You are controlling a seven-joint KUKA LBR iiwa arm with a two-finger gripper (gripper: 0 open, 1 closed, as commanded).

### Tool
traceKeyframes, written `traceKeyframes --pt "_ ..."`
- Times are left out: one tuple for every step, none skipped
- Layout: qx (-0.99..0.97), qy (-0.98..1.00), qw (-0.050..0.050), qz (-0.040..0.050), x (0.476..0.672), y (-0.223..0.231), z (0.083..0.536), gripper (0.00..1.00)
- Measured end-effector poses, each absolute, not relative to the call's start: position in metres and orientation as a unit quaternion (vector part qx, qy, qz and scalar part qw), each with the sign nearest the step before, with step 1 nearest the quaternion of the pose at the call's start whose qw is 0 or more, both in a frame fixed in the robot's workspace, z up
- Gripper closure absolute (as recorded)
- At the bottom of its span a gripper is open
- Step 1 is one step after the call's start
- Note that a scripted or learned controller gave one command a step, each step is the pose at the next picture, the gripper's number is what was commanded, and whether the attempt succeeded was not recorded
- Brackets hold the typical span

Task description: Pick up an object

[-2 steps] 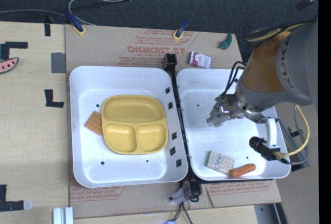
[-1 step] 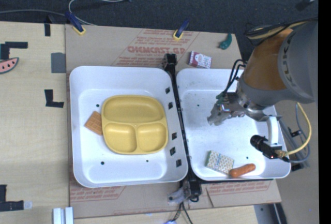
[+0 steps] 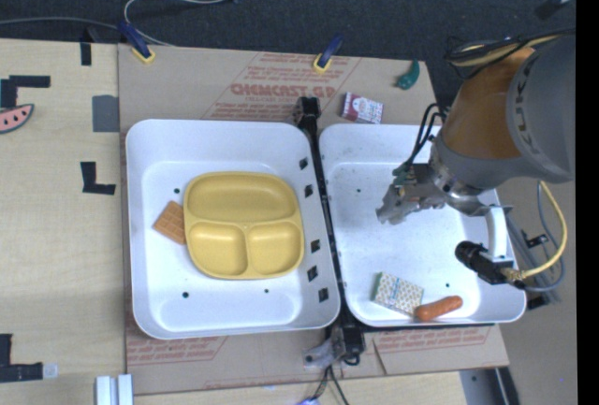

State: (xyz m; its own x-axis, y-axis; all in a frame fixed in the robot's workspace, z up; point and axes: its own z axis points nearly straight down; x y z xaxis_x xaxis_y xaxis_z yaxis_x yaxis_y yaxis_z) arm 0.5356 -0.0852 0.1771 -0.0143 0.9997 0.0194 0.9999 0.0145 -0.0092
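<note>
Pincer [image 3: 398, 205] being held over the right bin [image 3: 360, 155], nothing being gripped.
The carrot [image 3: 438, 308] is being shown near the bin's front wall, its long axis running nearly left to right, beside a small packet [image 3: 398, 293]; both are lying forward of the pincer, whose opening cannot be told.

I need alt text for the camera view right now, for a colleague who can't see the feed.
The end effector hangs over the right bin, with a patterned packet and an orange carrot-like toy lying near that bin's front edge. The left bin holds a yellow divided plate and a tan cracker-like piece beside it.
</note>
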Motion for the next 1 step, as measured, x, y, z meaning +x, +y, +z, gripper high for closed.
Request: traceKeyframes --pt "-0.701 -0.713 0.011 -0.0039 0.5360 -0.0840 0.1863 1.00"
